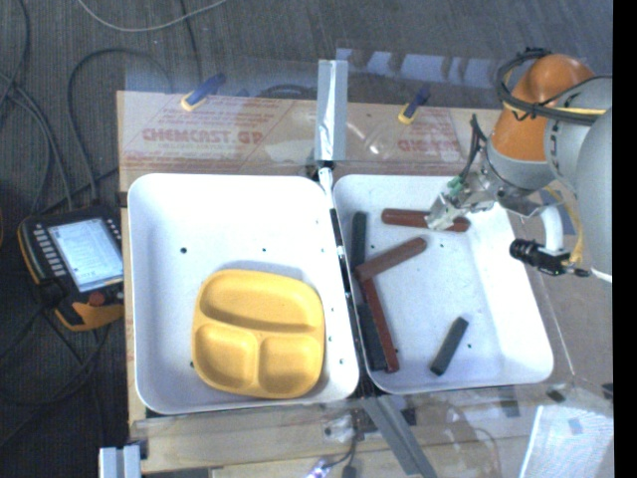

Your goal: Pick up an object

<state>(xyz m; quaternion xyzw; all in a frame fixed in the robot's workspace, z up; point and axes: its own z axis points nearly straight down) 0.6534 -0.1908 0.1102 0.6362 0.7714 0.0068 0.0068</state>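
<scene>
Yellow tray (261,333) fills the left bin (159,227); right bin (508,307) holds brown and dark sticks, hand (450,210) at one o'clock, grip unclear.

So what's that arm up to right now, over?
Pincer low over top brown stick in right bin. Nothing lifted yet. More sticks close by.

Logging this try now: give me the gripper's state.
Gripper: low over the brown stick at the back of the right bin; open or shut cannot be told, and no hold on the stick is visible.
</scene>
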